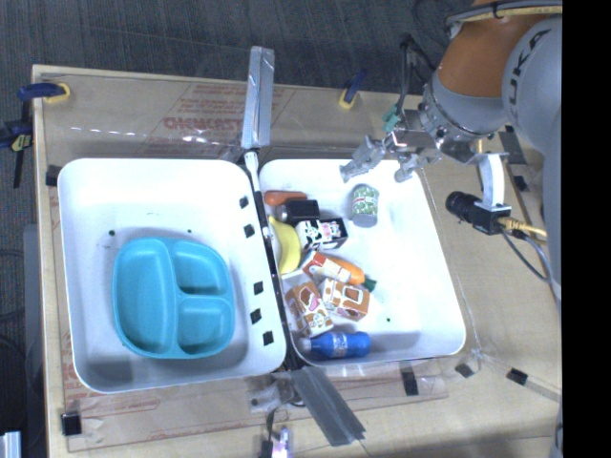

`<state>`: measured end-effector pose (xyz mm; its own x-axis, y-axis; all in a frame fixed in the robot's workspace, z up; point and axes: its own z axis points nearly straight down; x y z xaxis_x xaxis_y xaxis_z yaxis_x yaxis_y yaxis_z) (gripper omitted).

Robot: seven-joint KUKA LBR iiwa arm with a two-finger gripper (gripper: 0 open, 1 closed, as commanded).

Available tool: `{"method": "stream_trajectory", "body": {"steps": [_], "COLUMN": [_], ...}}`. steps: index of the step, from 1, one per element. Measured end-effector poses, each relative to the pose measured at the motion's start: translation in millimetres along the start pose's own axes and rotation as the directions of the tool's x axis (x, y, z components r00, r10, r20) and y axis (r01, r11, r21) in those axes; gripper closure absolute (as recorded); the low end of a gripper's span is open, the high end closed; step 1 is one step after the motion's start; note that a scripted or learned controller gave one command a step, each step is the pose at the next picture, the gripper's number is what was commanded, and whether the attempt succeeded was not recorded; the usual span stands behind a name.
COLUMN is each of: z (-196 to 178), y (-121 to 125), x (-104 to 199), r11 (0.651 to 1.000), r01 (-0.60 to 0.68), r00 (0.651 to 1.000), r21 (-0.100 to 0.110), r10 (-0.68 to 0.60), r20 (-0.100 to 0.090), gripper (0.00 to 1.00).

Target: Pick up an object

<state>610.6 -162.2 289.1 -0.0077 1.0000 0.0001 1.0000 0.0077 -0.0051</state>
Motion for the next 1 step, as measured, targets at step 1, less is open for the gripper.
{"method": "stream_trajectory", "body": {"steps": [1], "z": [87.4], "y": [-5.9], "x": [-48.6], "r11": [0.999], "r01": [0.043], "r00": [0.999], "r21": [0.0], "r10": [-0.043], "r20": [0.001], "gripper": [0.0]}}
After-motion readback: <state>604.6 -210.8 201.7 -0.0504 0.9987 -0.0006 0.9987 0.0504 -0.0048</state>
